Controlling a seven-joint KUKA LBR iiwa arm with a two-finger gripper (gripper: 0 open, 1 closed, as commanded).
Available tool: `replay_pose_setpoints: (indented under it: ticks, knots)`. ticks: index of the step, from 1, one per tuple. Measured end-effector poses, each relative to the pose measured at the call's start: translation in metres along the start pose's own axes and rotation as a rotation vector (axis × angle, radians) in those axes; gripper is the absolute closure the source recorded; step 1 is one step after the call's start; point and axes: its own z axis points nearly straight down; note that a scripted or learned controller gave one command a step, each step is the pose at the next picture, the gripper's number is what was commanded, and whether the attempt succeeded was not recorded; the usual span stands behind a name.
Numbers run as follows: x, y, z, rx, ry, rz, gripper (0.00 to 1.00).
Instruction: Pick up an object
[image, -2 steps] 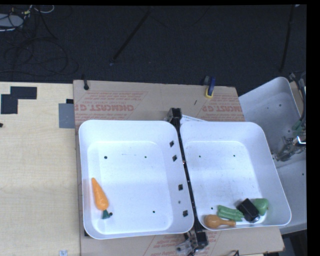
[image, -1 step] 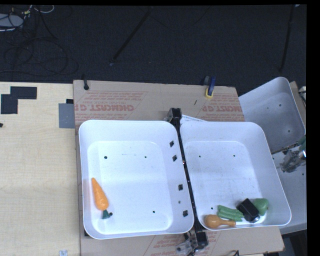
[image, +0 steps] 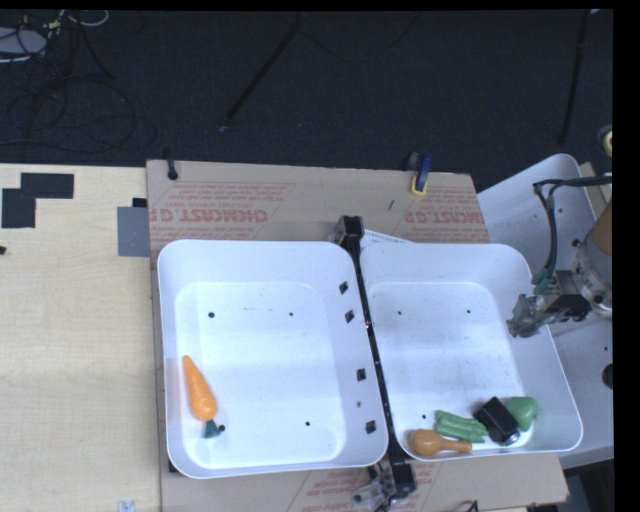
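Note:
An orange carrot (image: 199, 390) with a dark green stub lies near the front left of the left bin (image: 255, 262). In the right bin's (image: 450, 262) front right corner sit a green pod-shaped toy (image: 459, 425), a black block (image: 497, 419), a green rounded piece (image: 523, 408) and an orange-tan pear-shaped toy (image: 437, 443), packed close together. My gripper (image: 524, 320) hangs at the right bin's right rim, well behind that cluster, with nothing seen in it.
A black divider strip (image: 362, 340) runs between the two bins. A cardboard sheet (image: 300, 205) lies under them, with a blue-yellow clamp (image: 420, 175) at its back edge. Cables (image: 548, 225) trail beside the arm on the right.

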Motion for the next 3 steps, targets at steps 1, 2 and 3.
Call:
replay_pose_setpoints:
  ticks: [1, 2, 3]
  knots:
    - [-0.032, -0.024, -0.051, -0.009, -0.006, 0.006, 1.0]
    - [-0.035, -0.039, -0.078, -0.008, -0.005, 0.006, 1.0]
    - [-0.01, -0.006, 0.013, 0.002, 0.0, 0.001, 1.0]
